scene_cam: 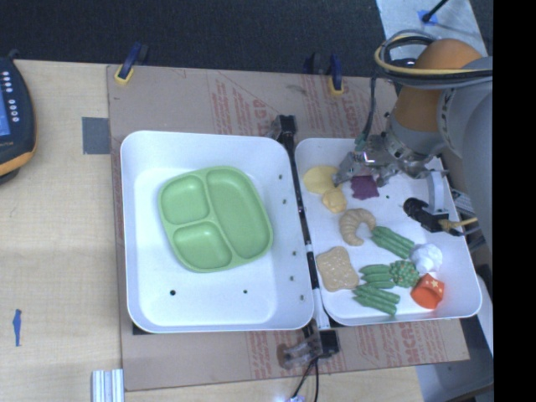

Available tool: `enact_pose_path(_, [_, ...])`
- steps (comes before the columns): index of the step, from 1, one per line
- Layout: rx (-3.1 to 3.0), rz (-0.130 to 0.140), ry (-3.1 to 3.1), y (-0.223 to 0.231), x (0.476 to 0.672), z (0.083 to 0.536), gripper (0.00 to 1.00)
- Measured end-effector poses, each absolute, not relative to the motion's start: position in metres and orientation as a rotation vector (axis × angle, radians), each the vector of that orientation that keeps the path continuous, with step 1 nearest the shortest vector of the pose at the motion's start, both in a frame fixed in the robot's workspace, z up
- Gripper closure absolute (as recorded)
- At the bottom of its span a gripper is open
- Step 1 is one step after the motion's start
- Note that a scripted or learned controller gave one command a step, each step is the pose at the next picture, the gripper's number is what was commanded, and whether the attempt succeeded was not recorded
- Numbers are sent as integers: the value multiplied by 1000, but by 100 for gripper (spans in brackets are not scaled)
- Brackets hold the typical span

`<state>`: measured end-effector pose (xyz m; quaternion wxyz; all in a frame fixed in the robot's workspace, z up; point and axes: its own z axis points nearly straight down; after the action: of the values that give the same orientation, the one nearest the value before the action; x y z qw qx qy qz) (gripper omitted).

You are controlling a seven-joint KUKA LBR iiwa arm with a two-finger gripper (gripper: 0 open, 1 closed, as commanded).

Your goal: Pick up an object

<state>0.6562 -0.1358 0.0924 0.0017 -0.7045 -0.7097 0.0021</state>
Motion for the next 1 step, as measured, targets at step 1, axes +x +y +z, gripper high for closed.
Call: enact_pose_path(1, [-2210, 9, -2229, -138, 657, 104, 100])
